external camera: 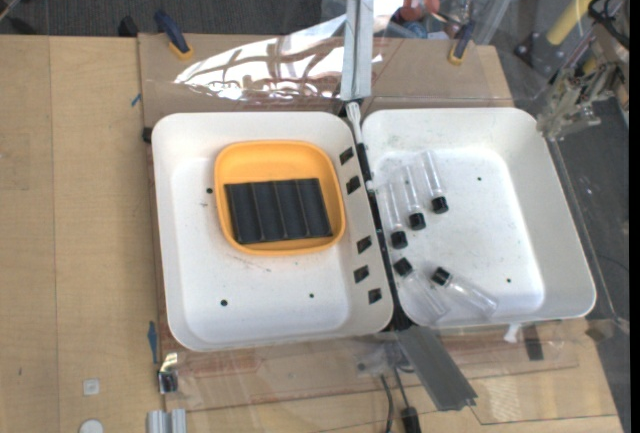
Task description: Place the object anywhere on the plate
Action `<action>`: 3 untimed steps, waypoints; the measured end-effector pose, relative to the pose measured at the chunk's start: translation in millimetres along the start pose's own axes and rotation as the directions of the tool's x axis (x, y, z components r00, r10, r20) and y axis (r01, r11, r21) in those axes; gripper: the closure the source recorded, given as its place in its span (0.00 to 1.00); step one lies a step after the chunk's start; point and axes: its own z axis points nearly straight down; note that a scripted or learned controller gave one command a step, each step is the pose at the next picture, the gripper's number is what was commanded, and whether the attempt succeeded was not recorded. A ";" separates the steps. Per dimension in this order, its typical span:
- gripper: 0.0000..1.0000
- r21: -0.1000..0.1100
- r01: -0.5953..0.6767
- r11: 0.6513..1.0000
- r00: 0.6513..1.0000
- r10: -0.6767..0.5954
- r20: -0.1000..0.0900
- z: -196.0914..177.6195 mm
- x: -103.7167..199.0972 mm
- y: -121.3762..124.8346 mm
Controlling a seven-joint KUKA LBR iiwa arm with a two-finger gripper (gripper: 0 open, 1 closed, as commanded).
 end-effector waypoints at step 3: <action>1.00 -0.009 0.805 0.594 0.594 -0.805 0.001 32.8 -7.8 -0.8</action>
